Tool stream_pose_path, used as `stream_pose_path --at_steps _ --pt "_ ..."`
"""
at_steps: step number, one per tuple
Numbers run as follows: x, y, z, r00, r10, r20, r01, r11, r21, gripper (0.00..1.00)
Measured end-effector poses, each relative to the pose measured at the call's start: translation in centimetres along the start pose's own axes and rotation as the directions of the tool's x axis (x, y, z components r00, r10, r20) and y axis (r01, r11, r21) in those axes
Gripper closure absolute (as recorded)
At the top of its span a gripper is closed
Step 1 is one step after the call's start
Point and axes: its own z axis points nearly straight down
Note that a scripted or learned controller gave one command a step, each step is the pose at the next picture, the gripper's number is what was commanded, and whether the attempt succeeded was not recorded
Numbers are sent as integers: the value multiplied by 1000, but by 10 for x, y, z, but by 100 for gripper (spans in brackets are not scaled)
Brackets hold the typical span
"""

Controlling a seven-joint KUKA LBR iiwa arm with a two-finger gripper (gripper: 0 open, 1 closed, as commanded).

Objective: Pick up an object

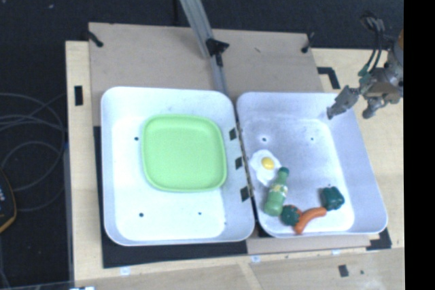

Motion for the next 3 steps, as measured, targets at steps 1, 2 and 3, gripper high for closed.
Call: stream_pose_path --at_steps 1,2,3 --pt "0 -1 42 1000 0 0 0 1000 3 0" --pt "-5 -4 85 1000 1 0 -1 1000 4 0" --pt "-10 -6 128 1000 0 0 0 1000 3 0"
